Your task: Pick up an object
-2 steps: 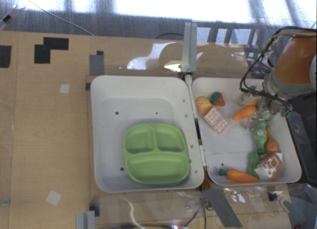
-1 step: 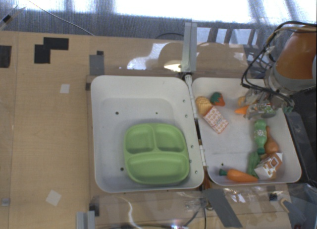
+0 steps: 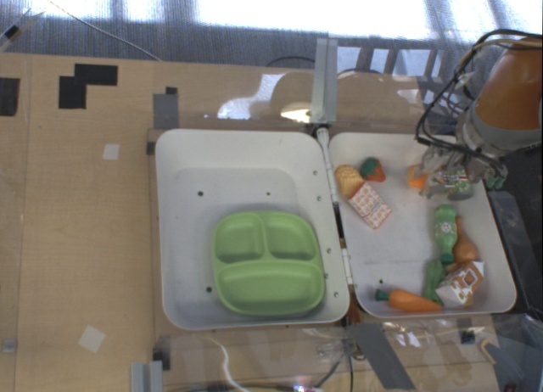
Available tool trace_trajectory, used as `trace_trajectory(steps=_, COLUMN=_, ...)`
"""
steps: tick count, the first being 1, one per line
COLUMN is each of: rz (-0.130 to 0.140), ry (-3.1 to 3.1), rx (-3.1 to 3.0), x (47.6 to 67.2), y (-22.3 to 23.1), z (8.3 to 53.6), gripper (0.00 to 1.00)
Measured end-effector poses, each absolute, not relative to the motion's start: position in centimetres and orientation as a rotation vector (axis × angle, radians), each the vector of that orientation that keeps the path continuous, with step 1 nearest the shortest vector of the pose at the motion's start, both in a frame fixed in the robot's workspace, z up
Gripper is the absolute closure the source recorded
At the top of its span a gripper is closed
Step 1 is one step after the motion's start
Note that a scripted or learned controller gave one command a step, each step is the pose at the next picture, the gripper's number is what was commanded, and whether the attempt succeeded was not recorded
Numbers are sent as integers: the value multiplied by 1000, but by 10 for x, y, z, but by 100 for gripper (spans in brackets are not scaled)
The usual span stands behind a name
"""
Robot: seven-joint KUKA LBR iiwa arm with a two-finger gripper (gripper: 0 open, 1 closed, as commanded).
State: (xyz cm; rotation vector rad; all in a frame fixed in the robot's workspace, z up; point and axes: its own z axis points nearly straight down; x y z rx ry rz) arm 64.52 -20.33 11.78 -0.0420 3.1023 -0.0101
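My gripper [image 3: 446,182] hangs over the back right part of the right bin [image 3: 399,250], below the orange band of the arm [image 3: 509,93]. A small orange piece [image 3: 415,181] lies just to its left, touching or nearly touching it. Further left in the same bin lie a tan bread roll [image 3: 348,180], a red and green fruit [image 3: 371,170] and a pink-patterned box [image 3: 370,205]. A green bottle [image 3: 445,229] lies just in front of the gripper. A carrot [image 3: 409,300] and a small orange and white carton [image 3: 463,283] rest at the front of the bin.
The left bin [image 3: 182,170] holds a green divided plate [image 3: 267,261] toward its front. A ridge [image 3: 333,204] separates the two bins. Black cables [image 3: 445,93] loop beside the arm at the back right. Wooden bench top [image 3: 76,238] extends to the left.
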Motion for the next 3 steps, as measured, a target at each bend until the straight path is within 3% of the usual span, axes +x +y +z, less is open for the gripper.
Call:
trace_trajectory(steps=1, rz=-10, ry=3103, rx=-43, x=645, y=-203, z=117, gripper=0)
trace_trajectory(steps=2, rz=-4, ry=3123, rx=17, x=650, y=-205, z=92, gripper=0)
trace_trajectory(steps=3, rz=-6, ry=3113, rx=12, x=653, y=-204, z=105, gripper=100)
